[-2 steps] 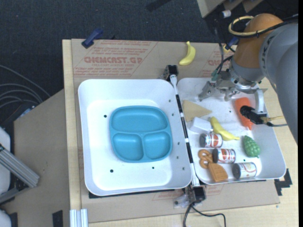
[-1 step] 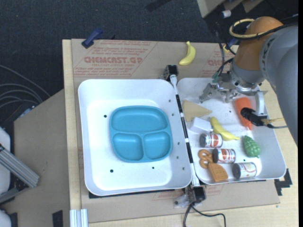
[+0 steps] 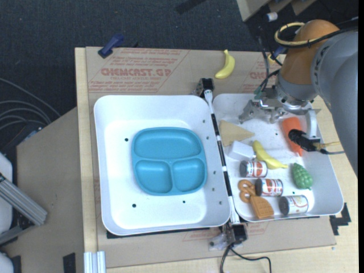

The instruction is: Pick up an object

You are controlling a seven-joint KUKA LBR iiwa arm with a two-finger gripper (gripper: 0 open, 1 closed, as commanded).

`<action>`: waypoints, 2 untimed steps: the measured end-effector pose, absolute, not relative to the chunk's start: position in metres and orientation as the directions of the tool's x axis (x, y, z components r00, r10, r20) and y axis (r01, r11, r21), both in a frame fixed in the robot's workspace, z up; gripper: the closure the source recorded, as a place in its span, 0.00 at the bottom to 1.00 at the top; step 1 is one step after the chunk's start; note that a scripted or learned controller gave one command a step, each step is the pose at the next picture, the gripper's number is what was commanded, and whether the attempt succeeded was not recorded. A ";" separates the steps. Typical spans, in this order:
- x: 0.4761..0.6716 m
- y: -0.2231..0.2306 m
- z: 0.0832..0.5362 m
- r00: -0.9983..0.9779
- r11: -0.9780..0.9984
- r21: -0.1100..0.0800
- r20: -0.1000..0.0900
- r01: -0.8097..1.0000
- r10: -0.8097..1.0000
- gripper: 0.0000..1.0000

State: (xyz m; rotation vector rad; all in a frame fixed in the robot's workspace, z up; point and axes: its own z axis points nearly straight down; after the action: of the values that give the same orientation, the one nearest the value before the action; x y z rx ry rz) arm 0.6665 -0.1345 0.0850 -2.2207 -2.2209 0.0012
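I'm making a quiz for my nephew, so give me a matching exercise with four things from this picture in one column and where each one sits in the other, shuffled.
Things:
1. blue divided plate
2. carrot
3. banana
4. green fruit

Places:
A. on the board behind the bins
B. left bin
C. right bin, near its right wall
D. right bin, by the gripper

Pairs: 1-B, 2-D, 3-A, 4-C
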 end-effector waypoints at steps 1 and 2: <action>0.667 -0.135 0.096 0.000 0.000 0.001 -0.001 1.000 1.000 1.00; 0.667 -0.135 0.095 0.000 0.000 0.000 0.000 1.000 1.000 0.00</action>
State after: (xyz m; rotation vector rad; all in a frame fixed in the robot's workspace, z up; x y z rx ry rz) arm 0.6670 -0.1345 0.0953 -2.2221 -2.2216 0.0002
